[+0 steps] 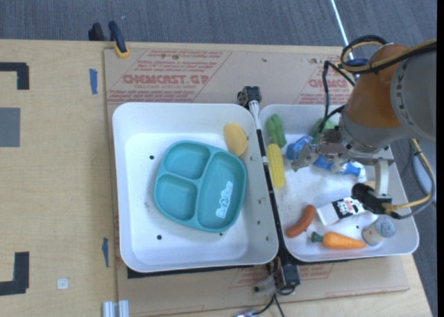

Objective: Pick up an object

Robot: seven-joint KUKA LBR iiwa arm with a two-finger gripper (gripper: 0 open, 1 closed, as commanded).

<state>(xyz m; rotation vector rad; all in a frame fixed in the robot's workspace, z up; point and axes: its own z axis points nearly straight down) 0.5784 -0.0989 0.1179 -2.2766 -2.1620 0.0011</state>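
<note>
My gripper (pixel 310 156) is low inside the right bin (pixel 406 243), over its upper middle, below the orange-banded wrist. A blue toy (pixel 299 147) lies right at the gripper's left side, and another blue and white piece (pixel 338 166) shows just under the wrist. Whether either is held is hidden by the wrist. A corn cob (pixel 275 165) lies along the bin's left wall, with a green vegetable (pixel 277 129) above it. A red sausage (pixel 301 221), an orange carrot (pixel 342 241) and a black and white carton (pixel 346 208) lie toward the front.
The left bin (pixel 132 170) holds a teal divided plate (pixel 199 186) and a yellow fruit (pixel 236 139) at its upper right. A round grey piece (pixel 378 231) sits in the right bin's front right corner. Cables hang beside the arm on the right.
</note>
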